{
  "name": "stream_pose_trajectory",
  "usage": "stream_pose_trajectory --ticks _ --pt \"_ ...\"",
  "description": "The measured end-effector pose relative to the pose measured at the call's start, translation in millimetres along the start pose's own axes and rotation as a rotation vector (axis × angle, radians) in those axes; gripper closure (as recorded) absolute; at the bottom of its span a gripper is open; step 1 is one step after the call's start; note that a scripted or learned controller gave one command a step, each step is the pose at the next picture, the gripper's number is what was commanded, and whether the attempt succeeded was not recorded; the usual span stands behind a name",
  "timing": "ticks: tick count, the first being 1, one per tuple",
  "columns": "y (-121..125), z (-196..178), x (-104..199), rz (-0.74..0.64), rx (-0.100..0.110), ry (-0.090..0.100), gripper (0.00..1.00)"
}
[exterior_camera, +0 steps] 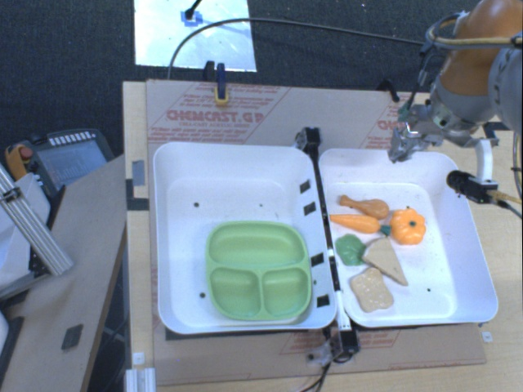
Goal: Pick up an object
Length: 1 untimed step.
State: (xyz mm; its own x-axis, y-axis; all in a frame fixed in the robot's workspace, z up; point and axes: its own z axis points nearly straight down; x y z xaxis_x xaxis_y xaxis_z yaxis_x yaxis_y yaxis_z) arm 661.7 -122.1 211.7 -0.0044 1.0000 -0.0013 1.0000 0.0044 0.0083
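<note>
Here, from the overhead camera, we see the gripper (402,148) poised over the right bin's (458,300) far rim, well apart from the toy food: chicken drumstick (367,207), carrot (354,223), pumpkin (408,226), cheese wedge (386,260), cracker (372,290). These lie touching, so a descent could nudge neighbours or pinch two. Its tip is small and blurred; whether it is open or closed we cannot tell.

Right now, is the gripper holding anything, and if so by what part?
Nothing is held. The gripper hangs over the right bin's far rim, apart from the toy food lying in that bin.
</note>
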Motion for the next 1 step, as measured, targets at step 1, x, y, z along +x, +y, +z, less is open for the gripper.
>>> stream_pose_trajectory --ticks 1 --pt "-18.9 0.4 52.4 -0.004 0.007 0.003 1.0"
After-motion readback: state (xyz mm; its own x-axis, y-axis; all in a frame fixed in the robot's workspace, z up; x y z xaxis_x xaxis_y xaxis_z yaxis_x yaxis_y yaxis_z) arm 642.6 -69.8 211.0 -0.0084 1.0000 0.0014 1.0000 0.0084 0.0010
